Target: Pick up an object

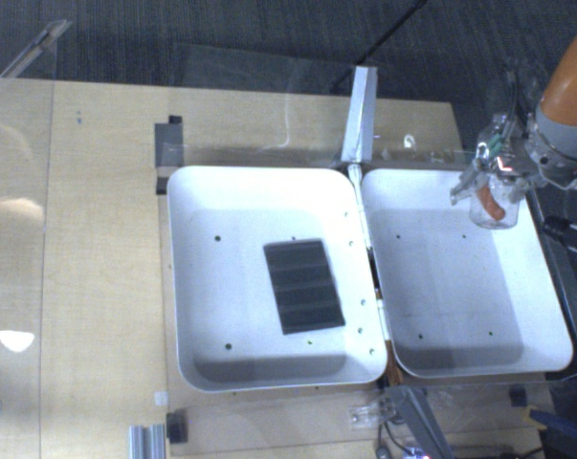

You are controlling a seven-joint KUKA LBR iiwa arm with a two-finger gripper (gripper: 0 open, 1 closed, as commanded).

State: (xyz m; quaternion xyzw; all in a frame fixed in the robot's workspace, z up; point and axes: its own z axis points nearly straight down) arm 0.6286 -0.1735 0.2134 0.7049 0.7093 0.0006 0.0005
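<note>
White bins, two, side by side on the pale wooden bench (pixel 97 256); you see both from above at a slant.

Left bin (pixel 197 256): holds one dark ribbed rectangular pad (pixel 304 286); it lies flat on the bin floor, roughly central, a little toward the right wall; its long axis is tilted slightly off the bin's sides; it touches no wall. This pad is well apart from the gripper.

Right bin (pixel 441 295): its floor shows a few small dark dots and a shadow along the near wall.

Arm (pixel 567 113): grey with an orange band, entering from the right; it sits over the far right corner of the right bin. Gripper (pixel 489 194): hangs at that corner, above the bin floor; wires and small metal parts crowd around it. At its tip you see a translucent shape with an orange-red patch (pixel 495 207); you cannot tell whether this is a separate object or part of the tool; you cannot tell whether the jaws are spread or pressed together, as that area is small and blurred.

Other items: a grey metal bar (pixel 361 113) stands at the far end of the seam between the bins; a small black block (pixel 170 146) sits on the bench just beyond the left bin's far left corner; a clear glossy sheet (pixel 11 208) covers the bench at the left, with bright reflections.
</note>
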